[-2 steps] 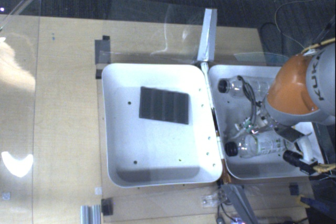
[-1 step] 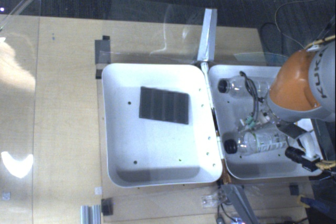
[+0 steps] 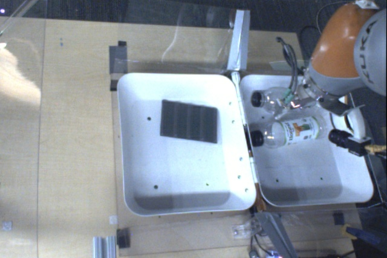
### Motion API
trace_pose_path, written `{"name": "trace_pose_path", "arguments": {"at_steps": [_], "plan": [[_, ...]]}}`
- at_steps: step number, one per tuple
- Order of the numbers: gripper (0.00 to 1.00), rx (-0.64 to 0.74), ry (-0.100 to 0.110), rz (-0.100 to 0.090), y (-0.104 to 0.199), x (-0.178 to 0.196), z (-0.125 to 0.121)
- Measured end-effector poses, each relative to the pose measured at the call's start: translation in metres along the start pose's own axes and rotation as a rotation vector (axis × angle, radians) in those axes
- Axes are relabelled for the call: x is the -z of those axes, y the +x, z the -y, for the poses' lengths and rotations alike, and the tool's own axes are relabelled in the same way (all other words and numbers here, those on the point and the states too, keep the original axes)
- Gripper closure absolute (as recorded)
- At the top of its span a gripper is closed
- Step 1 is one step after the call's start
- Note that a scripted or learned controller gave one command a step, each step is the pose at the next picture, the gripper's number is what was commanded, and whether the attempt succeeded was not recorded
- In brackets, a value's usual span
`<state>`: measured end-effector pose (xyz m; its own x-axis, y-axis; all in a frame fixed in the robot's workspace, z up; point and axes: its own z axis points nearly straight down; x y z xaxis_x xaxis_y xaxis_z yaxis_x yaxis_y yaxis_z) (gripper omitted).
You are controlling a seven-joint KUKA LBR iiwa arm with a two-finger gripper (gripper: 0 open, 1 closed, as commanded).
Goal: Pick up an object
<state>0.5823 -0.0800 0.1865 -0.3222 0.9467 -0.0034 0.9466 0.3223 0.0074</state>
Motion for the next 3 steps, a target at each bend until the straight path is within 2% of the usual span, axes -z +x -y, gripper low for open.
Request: {"name": "trace_pose_path", "arguments": {"at_steps": [1,2,3], "plan": [[0.00,0.000,0.000,0.000,0.000,0.000,0.000],[0.00,-0.169,0.000,0.002,-0.103,-0.033,0.031],[0.00,-0.024,-0.004,0.003,-0.077,-0.098,0.019]]}}
